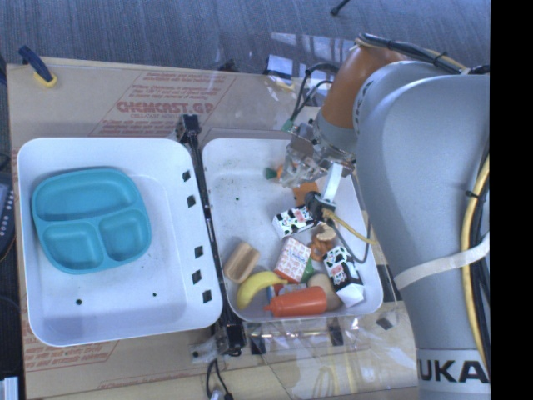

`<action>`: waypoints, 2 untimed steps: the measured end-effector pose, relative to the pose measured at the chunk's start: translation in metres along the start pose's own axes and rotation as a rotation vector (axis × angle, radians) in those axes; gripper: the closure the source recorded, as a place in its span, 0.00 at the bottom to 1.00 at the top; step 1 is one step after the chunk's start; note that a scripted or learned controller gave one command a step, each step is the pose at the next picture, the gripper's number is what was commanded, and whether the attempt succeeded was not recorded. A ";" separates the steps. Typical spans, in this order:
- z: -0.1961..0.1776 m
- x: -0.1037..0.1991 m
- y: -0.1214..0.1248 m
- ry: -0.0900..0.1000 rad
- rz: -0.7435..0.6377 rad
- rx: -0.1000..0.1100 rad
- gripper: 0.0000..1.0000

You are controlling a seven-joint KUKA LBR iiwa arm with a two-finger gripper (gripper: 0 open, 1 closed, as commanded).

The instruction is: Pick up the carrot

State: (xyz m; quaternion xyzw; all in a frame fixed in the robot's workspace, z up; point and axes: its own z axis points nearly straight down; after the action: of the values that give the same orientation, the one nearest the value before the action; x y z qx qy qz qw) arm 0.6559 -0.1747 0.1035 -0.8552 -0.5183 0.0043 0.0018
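The bench (125,107) is brown board with red print "CHEMCAST GP", on grey carpet (166,15). The arm (441,223) shows "UKA". The tool (301,172) hangs over the right bin (229,190); its state I cannot tell. The carrot (306,190) lies just beside it.

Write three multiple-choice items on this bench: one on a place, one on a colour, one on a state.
1. Where does the banana lie?
A. left bin
B. right bin
C. on the cardboard

2. What colour is the divided tray?
A. blue
B. red
C. yellow

3. How does the gripper stand?
A. over the left bin
B. outside both bins
C. low in the right bin, at its far end

Key: 1 B, it lies near that bin's near edge. 2 A, plainly blue. 3 C, it sits beside the small orange carrot.
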 end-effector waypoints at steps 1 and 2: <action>0.012 -0.040 -0.041 0.004 -0.416 -0.004 1.00; 0.013 -0.040 -0.042 0.004 -0.417 -0.004 0.00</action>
State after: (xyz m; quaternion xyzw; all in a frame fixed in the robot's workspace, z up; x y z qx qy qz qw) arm 0.6007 -0.1907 0.0913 -0.7295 -0.6839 0.0014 0.0020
